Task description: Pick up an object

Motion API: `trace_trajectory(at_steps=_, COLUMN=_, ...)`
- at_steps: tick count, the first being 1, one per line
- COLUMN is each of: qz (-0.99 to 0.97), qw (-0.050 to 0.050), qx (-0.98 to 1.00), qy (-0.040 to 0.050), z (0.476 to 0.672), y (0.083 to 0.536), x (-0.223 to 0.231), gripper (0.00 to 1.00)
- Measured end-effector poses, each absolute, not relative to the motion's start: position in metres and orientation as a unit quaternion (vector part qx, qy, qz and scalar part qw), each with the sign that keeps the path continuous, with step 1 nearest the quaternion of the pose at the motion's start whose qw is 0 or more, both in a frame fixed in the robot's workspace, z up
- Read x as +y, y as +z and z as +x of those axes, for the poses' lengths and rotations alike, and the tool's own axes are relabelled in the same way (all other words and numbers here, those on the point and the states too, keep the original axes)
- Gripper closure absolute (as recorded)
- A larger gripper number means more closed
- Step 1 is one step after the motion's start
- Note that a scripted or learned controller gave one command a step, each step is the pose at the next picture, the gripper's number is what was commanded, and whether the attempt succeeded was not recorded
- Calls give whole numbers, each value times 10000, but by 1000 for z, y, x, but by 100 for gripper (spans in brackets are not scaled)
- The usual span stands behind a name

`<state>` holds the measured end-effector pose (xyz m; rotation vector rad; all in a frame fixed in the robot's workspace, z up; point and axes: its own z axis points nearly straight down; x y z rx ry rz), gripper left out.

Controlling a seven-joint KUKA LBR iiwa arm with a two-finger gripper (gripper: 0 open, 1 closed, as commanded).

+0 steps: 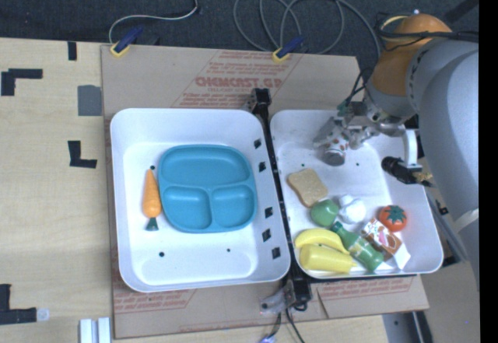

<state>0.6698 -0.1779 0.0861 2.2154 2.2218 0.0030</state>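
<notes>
In the right bin [280,127], bare floor lies along its upper left, beside the divider. The pincer [336,145] and the grey arm [451,124] take up the bin's upper right. Its lower half is crowded: a slice of bread [308,186], a green pear [325,213], a banana [317,239], a lemon [325,259], a green bottle [362,250] and a tomato [393,218] lie close together. In the left bin [124,131], a blue tray [207,187] fills the middle, a carrot [151,194] just left of it; the strip below is open.
</notes>
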Motion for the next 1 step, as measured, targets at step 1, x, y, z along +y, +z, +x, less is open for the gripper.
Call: trace_trajectory(at_steps=1, qz=7060, qw=35, qx=7082, qy=0, z=670, y=97, x=-179, gripper=100)
